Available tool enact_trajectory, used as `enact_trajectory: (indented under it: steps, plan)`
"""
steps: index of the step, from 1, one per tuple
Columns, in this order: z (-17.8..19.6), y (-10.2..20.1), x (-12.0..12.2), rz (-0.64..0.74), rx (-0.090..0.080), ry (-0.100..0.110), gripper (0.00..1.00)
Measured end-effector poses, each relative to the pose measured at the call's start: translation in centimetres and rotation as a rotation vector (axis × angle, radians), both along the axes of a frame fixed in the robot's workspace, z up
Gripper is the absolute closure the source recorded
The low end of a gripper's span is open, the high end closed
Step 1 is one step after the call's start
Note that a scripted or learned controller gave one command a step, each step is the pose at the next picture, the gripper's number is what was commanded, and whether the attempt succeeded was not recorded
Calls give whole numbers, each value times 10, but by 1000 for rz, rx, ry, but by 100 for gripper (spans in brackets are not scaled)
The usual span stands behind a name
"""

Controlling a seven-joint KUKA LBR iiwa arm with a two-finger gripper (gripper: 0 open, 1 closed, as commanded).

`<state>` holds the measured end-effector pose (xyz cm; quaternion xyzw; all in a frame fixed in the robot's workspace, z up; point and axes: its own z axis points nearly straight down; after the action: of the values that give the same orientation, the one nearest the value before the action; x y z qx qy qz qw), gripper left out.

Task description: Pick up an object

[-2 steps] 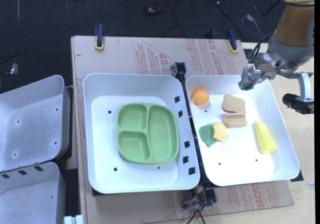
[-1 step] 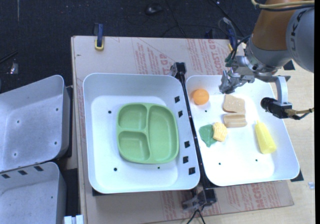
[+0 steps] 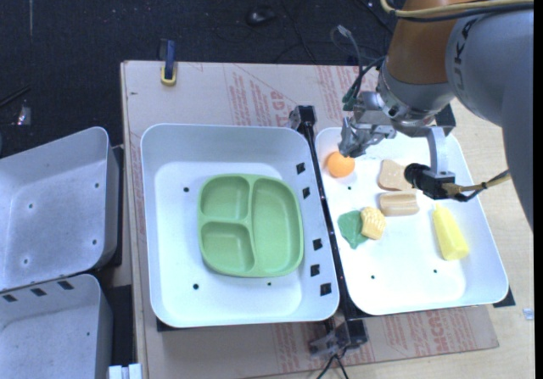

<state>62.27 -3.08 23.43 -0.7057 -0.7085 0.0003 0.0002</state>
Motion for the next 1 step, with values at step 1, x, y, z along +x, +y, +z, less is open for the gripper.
enact_trajectory:
  steps: [1]
  plan:
    - [-2, 56, -10, 3, 1, 2, 100]
